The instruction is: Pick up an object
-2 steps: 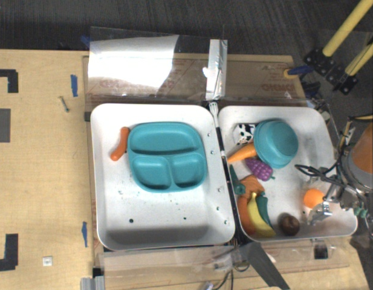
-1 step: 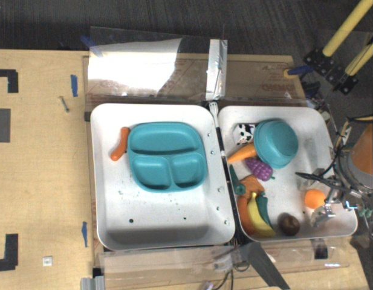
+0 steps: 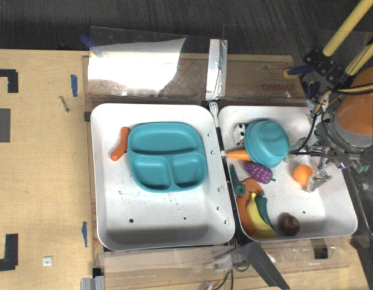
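My gripper point(image 3: 320, 179) hangs low over the right side of the right bin point(image 3: 340, 213), reaching in from the right. Just to its left, and very close, lies a small orange fruit point(image 3: 301, 174); whether they touch I cannot tell. Further left in that bin a teal bowl point(image 3: 266, 142) sits upside down, with a carrot point(image 3: 237, 155) and purple grapes point(image 3: 258, 172) beside it. A yellow banana point(image 3: 259, 215), an orange piece point(image 3: 245, 213) and a green piece point(image 3: 237, 182) lie along the bin's left wall. A brown round fruit point(image 3: 288, 223) rests near the front.
The left bin point(image 3: 113, 216) holds a teal divided plate point(image 3: 168, 154) and an orange sausage-like piece point(image 3: 120, 144) at the plate's left. Cables and the grey arm point(image 3: 349, 132) crowd the right bin's right edge. A clear plastic sheet point(image 3: 138, 65) stands behind the left bin.
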### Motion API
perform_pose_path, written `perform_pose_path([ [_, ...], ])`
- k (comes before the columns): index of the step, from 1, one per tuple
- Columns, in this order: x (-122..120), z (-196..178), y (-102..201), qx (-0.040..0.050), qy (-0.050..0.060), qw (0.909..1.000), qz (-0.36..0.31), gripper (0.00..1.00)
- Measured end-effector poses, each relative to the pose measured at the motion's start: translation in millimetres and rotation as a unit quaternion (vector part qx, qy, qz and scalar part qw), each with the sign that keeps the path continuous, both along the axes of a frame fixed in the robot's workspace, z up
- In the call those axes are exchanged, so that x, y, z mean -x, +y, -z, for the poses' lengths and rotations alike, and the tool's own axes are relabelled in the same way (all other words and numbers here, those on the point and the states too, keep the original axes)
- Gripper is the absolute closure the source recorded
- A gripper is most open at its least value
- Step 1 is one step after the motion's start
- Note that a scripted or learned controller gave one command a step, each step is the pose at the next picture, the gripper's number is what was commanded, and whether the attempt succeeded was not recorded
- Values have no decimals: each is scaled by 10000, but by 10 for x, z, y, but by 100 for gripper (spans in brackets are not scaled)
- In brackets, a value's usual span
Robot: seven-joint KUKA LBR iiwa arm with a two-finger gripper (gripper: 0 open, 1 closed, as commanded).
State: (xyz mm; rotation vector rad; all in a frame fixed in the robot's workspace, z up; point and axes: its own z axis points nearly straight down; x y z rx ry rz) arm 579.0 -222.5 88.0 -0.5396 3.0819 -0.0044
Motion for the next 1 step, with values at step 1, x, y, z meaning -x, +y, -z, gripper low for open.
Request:
perform_pose_path([
  [1, 177, -3, 3, -6, 18, 9998, 183, 0],
])
